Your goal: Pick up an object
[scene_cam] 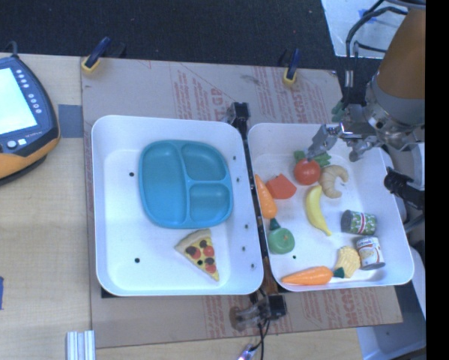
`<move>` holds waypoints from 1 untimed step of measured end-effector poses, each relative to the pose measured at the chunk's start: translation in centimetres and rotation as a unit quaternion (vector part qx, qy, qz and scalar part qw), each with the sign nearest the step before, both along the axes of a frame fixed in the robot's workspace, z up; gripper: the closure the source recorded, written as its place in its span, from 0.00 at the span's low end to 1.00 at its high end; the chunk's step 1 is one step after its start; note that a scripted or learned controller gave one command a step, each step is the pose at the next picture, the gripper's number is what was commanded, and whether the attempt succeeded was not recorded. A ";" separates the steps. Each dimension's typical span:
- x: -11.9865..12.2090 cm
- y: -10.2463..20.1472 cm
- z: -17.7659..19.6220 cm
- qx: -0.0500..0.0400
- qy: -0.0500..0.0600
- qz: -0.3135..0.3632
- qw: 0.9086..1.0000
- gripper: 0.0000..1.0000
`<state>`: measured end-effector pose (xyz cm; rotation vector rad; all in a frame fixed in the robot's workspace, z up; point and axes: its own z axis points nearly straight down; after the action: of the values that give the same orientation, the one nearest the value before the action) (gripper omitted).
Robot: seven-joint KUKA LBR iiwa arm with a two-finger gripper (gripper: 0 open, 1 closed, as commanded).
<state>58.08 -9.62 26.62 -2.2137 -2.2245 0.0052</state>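
Bottom of frame first: cable clamp at the seam between bins. Left to right:
- Tablet pendant, upper left; screen blank white, nothing readable.
- Left bin: blue divided plate, pizza slice.
- Right bin: carrot, green fruit, banana, tomato, corn, two cans, labels too small to read.
- Cardboard underlay: repeated red print, illegible.
- Gripper, upper right, fingers spread wide and holding nothing, poised above the tomato.

Step judged: approach. Next move calls for descending and closing squarely on one item.
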 end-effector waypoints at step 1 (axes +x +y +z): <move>-4.4 0.1 -8.4 -0.001 0.001 0.001 1.000 0.00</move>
<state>53.64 -9.51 18.18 -2.2122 -2.2255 0.0079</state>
